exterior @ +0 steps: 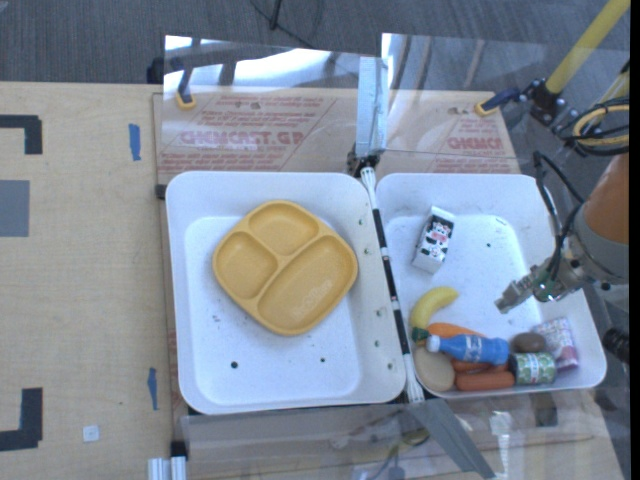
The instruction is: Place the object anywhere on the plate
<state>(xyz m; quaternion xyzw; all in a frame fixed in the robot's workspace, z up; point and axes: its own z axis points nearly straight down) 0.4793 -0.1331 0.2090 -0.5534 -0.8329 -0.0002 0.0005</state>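
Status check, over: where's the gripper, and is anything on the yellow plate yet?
Gripper low in right bin, above toy food pile. Yellow plate bare in left bin. Milk carton apart.

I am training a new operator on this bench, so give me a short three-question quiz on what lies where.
1. True or false: the yellow three-compartment plastic plate sits in the right white bin.
2. Which lies nearest the small black-and-white milk carton?
A. yellow toy banana
B. green-labelled can
C. blue-capped white bottle
3. Fill in: the two-finger gripper hangs over the ____ bin.

Key: 1 false; 2 A; 3 right.
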